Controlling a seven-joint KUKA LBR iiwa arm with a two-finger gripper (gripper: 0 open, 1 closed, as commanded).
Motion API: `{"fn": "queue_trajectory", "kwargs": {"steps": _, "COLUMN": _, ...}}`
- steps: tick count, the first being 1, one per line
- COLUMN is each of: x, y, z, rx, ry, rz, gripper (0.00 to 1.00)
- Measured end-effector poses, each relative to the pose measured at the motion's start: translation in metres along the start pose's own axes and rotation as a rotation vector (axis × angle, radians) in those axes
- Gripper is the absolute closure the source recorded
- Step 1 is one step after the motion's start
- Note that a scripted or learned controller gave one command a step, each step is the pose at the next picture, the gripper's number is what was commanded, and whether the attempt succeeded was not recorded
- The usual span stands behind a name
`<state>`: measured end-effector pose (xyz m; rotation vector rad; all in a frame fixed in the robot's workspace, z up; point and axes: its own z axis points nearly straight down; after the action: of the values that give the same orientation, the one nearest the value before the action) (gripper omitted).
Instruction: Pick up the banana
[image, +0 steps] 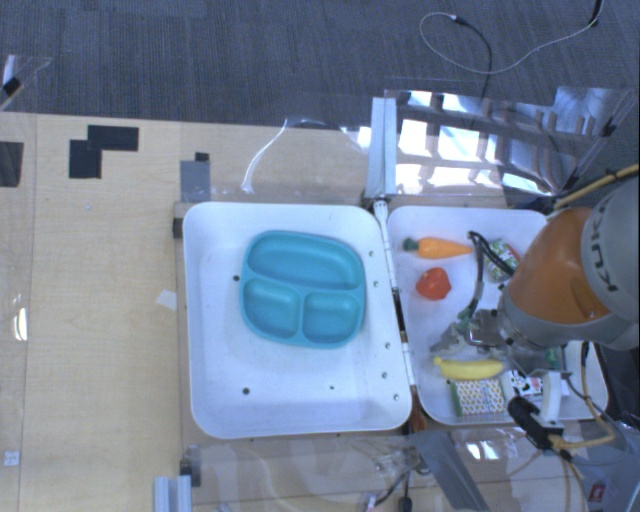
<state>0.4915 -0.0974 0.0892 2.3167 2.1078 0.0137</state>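
Closest to you, at the lower right, the grey arm (600, 260) with its orange band (555, 280) leans in over the right bin (425, 395); you cannot tell from this slant how the pincer (487, 338) stands, since the wrist and cabling cover it.

Going by size: the wooden desk (90, 330) carries two white bins side by side. Your left bin (210, 400) holds a blue divided plate (303, 287), well apart from the work. In the right bin lie a green-patterned packet (477, 397) near the front wall, the banana (471, 368) touching or just above it, a carrot (440, 247) toward the back, and a red tomato-like fruit (433, 284) between carrot and banana.

What matters for you: the banana lies just in front of and slightly left of the pincer, its long axis running roughly left to right across the bin, with its right end tucked under the wrist. The arm comes in from the right, wrist bent down over the bin's middle. You'll probably want a short move toward the front wall, with the grip set across the fruit's width.
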Motion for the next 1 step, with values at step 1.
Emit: {"fn": "queue_trajectory", "kwargs": {"steps": 1, "x": 0.0010, "y": 0.0033, "z": -0.0123, "rx": -0.008, "ry": 0.000, "rz": -0.002, "gripper": 1.00}}
